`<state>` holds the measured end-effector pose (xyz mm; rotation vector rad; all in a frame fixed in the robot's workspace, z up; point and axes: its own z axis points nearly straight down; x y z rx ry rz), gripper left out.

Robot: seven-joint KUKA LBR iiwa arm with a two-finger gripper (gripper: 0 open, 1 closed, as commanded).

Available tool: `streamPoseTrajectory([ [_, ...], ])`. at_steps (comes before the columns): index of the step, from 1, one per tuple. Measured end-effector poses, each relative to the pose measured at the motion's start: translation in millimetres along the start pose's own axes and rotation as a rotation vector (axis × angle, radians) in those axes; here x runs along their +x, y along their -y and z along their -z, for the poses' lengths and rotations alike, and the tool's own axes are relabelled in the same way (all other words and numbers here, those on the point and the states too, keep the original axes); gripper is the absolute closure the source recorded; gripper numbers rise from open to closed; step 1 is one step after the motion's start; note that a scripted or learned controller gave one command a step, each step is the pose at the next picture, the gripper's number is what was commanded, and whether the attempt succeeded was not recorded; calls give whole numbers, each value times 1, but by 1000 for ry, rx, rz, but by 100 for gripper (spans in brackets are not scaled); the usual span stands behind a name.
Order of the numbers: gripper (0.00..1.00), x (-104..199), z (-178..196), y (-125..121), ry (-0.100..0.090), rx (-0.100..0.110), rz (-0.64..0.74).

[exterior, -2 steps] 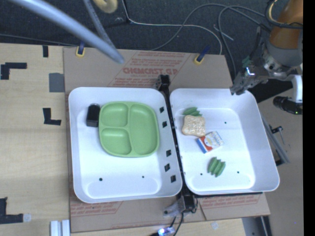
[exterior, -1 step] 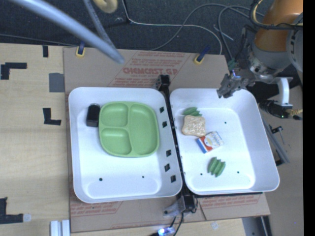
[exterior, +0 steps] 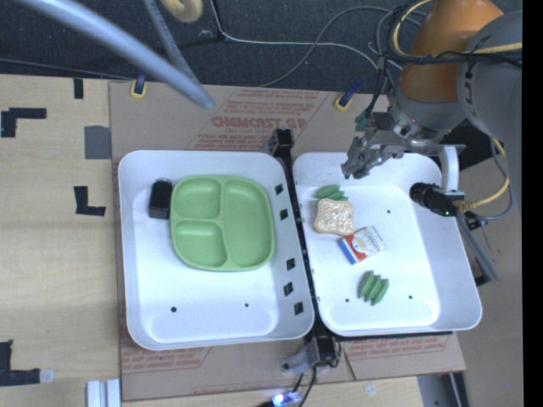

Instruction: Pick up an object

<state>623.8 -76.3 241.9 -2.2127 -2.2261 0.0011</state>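
Grey arm [exterior: 475, 49] with orange band reaching in from the right, wrist bent down over the far edge of the right bin. 2 shallow white bins side by side: left bin [exterior: 148, 312] and right bin [exterior: 433, 308], touching along the middle. In the left bin, 1 green divided plate [exterior: 223, 223] at centre and 1 small black block [exterior: 159, 199] against the plate's left edge. In the right bin, 1 tan crumbly piece [exterior: 334, 217], 1 red, white and blue packet [exterior: 362, 244] just beside it, 1 green pod [exterior: 372, 287] nearer the front edge, 1 green piece [exterior: 332, 193] toward the far left corner. Gripper [exterior: 356, 166] above that far edge, holding nothing; jaw spread impossible to tell.
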Motion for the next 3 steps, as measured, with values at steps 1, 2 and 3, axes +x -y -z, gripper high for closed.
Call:
streamPoseTrajectory([
  [1, 100, 56, 5, 17, 0, 0, 0],
  [2, 100, 112, 7, 33, 0, 0, 1],
  [3, 100, 164, 1, 34, 1, 0, 0],
])
